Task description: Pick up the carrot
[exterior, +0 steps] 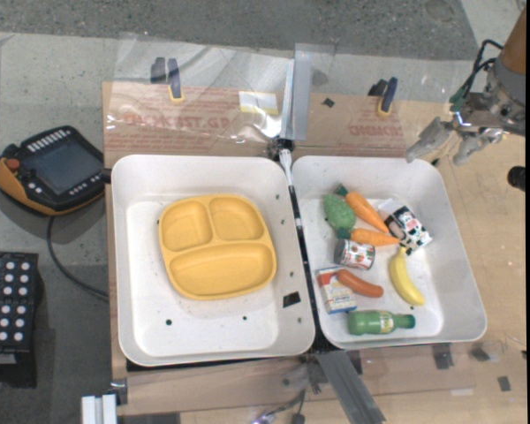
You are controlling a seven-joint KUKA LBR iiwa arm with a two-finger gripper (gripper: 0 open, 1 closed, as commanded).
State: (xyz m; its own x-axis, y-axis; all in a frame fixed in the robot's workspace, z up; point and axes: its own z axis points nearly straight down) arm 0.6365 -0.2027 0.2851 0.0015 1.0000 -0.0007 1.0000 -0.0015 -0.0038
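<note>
gripper (450, 141): fingers spread, holding nothing, above right bin's (455, 237) far right corner | carrot (367, 208): in right bin, beside green toy (339, 213) | yellow plate (217, 246): left bin (132, 263)

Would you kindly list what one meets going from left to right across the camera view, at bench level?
Orange-and-black pendant → yellow divided plate in the left bin → green leafy toy → banana at the right bin's far side → pincer beyond that bin's corner.
</note>
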